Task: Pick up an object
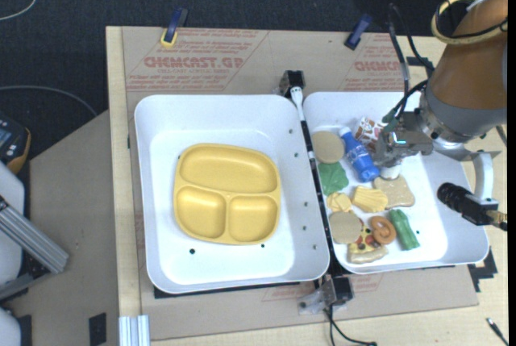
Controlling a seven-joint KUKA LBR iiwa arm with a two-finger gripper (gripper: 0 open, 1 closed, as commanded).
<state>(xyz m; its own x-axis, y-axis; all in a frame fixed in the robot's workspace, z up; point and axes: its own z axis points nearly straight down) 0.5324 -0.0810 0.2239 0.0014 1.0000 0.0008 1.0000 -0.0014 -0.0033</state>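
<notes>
The tool [393, 144] sits low in the right bin [459, 243], among crowded toy food; whether it is open or closed I cannot tell. A blue bottle [360, 158] lies just to its left, a tan toast piece [394, 191] just below it — both candidates. Risk, in my judgement: pieces packed this tightly invite a glancing contact, nudging neighbours aside or pinching two at once — a failed lift.
</notes>
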